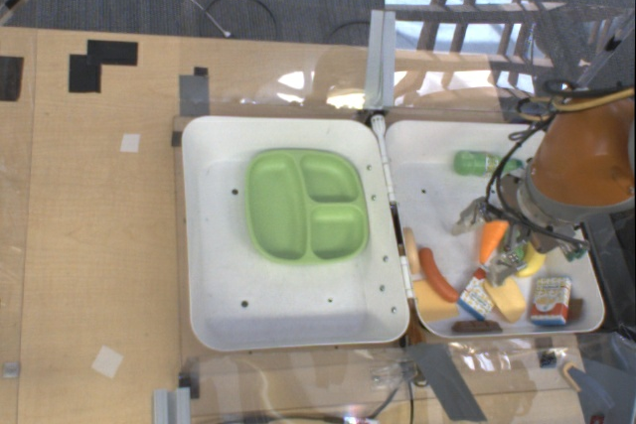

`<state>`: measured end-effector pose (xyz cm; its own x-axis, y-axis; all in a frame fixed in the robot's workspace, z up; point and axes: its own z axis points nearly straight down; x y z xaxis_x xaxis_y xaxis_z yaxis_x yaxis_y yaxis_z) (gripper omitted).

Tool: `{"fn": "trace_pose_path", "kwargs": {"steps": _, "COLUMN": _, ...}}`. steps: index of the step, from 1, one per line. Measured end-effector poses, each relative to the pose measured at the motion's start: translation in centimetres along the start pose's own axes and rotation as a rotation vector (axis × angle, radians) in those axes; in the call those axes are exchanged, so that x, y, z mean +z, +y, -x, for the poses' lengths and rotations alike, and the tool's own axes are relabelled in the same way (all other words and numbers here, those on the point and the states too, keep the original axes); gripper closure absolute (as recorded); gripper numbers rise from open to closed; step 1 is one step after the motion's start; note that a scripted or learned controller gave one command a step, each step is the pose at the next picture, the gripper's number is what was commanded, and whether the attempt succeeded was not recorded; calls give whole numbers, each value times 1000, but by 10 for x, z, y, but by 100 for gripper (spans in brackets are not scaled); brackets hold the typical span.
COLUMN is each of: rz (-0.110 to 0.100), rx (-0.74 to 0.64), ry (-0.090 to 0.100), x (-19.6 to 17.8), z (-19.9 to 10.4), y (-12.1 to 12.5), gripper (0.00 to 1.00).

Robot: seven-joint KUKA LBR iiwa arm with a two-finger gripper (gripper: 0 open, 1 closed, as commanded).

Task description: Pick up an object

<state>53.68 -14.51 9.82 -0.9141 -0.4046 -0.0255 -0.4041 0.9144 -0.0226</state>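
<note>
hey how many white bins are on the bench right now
2. The left bin holds a green divided plate. The right bin sits beside it, holding small toy foods, with the arm over its right part, so items there may be hidden.

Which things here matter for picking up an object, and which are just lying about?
Part of the job:
gripper, low in the right bin
orange carrot at the gripper
red sausage
green bottle
small carton

Just lying about:
green divided plate
left bin
</note>
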Motion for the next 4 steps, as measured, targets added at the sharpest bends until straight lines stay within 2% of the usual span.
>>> {"fn": "trace_pose_path", "kwargs": {"steps": 1, "rz": -3, "rx": -6, "ry": -5, "x": -13, "z": 3, "y": -1, "gripper": 100}}
{"fn": "trace_pose_path", "kwargs": {"steps": 2, "rz": 10, "rx": 5, "ry": 6, "x": -189, "z": 71, "y": -42, "gripper": 100}}
{"fn": "trace_pose_path", "kwargs": {"steps": 3, "rz": 24, "rx": -153, "ry": 22, "x": -91, "z": -15, "y": -22, "gripper": 100}}
{"fn": "trace_pose_path", "kwargs": {"steps": 4, "rz": 16, "rx": 496, "ry": 26, "x": -30, "z": 4, "y": 12, "gripper": 100}}
